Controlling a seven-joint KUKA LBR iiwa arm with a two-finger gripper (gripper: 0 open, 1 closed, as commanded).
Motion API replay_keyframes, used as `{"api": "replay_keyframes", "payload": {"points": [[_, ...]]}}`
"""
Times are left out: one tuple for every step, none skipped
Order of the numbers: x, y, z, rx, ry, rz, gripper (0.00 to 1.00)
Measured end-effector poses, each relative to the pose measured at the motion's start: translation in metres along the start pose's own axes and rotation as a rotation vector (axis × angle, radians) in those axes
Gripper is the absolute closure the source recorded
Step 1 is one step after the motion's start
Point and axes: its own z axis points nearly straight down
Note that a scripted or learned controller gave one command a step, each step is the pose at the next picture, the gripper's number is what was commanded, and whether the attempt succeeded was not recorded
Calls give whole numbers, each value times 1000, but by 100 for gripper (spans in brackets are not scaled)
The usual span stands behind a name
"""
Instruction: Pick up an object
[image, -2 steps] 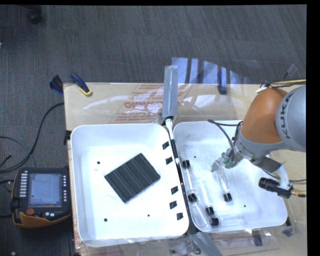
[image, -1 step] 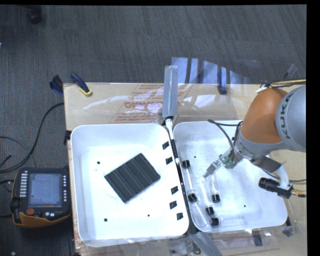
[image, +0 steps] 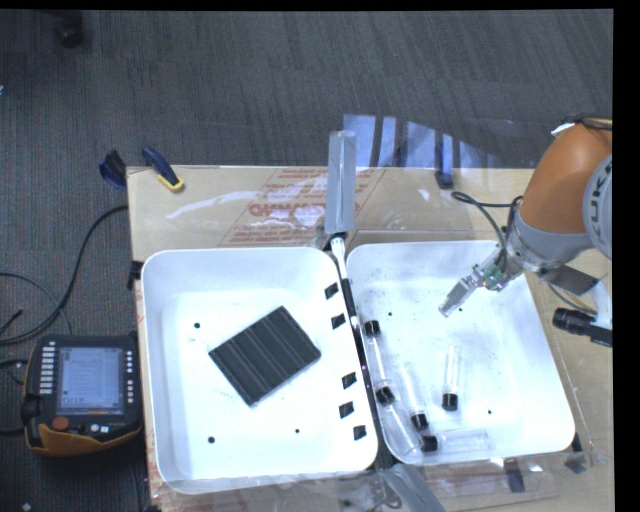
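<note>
From the overhead camera, your claw (image: 456, 297) hangs over the right bin (image: 520, 420), far of the clear tubes; whether it's clenched or released, you cannot tell. The nearest pick is the upright-lying tube (image: 451, 383) with the black cap (others lie along the bin's left wall). Come straight down across its width, not its length. The dark slab (image: 265, 354) sits alone in the left bin (image: 165, 300). Red print on the surface (image: 240, 205) is unreadable.
</note>
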Motion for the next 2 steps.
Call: {"api": "replay_keyframes", "payload": {"points": [[47,-81,-3,2,3,-98,0],[108,-49,43,2,4,-130,0]]}}
